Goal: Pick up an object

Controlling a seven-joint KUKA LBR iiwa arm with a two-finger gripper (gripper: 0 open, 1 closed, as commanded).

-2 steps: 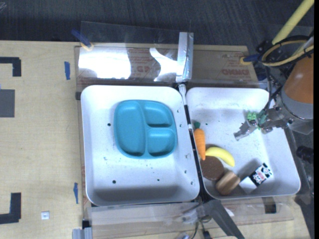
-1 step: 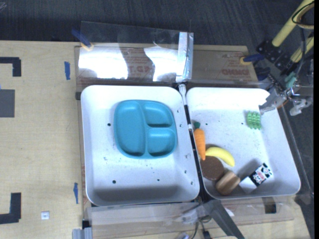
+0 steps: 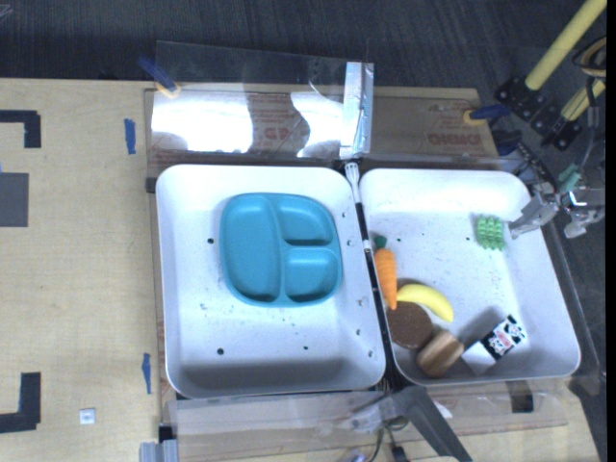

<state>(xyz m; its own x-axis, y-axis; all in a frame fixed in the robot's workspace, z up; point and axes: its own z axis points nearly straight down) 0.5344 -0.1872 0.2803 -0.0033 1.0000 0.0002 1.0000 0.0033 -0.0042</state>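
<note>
Left shallow white bin [image 3: 183,354] has a blue divided plastic tray [image 3: 281,248]. Right white bin [image 3: 563,349] at lower right: orange carrot [image 3: 386,275], yellow banana [image 3: 427,299], brown bun [image 3: 441,353], green studded block [image 3: 490,231], cow-print carton [image 3: 504,337]. Gripper [image 3: 539,215] sits at its upper-right rim; can't tell its grip.

A pale wooden tabletop [image 3: 77,287] spreads across the left and lower parts of the view, marked with black tape corners [image 3: 26,128] and short blue tape strips [image 3: 129,135]. Beyond its far edge lies dark grey carpet [image 3: 289,12]. A clear plastic sheet [image 3: 250,109] stands behind the bins and catches bright glare from overhead light. Brown cardboard [image 3: 423,123] lies beside it.
</note>
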